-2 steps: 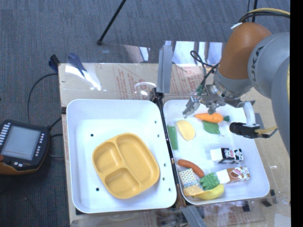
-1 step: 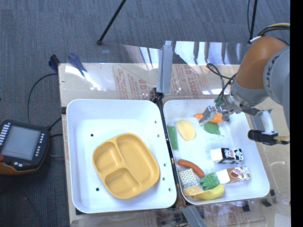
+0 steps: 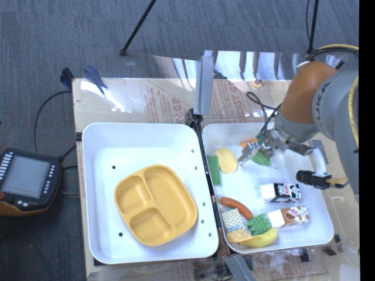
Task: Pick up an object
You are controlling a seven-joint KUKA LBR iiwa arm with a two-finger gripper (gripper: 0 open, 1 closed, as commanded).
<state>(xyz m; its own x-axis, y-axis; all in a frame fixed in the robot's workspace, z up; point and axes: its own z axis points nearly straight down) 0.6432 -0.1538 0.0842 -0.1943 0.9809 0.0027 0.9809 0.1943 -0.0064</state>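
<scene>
Claw [image 3: 253, 153] over right bin [image 3: 325, 215] — carton [image 3: 280, 191] print unreadable.

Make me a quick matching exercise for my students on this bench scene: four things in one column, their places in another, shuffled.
Things:
1. yellow divided plate
2. banana
3. sausage
4. milk carton

Places:
A. near front edge of the right bin
B. middle of the right bin, left of the carton and lower
C. in the left bin
D. right bin, under the arm's wrist, toward the right wall

Pairs: 1-C, 2-A, 3-B, 4-D
</scene>
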